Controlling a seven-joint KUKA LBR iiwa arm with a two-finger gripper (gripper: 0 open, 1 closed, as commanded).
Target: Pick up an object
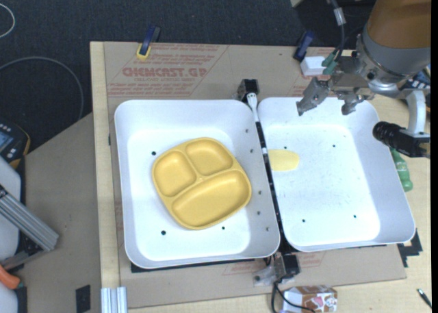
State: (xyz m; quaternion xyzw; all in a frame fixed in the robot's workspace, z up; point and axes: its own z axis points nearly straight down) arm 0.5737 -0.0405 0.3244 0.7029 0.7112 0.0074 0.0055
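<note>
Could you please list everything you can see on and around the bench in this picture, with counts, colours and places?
Bins: two, white, side by side on the bench; left bin, right bin.
Divided plate: one, yellow, three compartments, lying in the left bin.
Small flat piece: one, pale yellow, in the right bin near its left wall.
Clamps: two at the bench's far edge, one yellow, one blue.
Cardboard sheet: one, tan with red lettering, under the bins.
Green object: one, by the right bin's right rim; too hidden to identify.
Arm: one, grey with an orange band, reaching in from the right.
Gripper: one, above the right bin's far edge, fingers apart, holding nothing.
</note>
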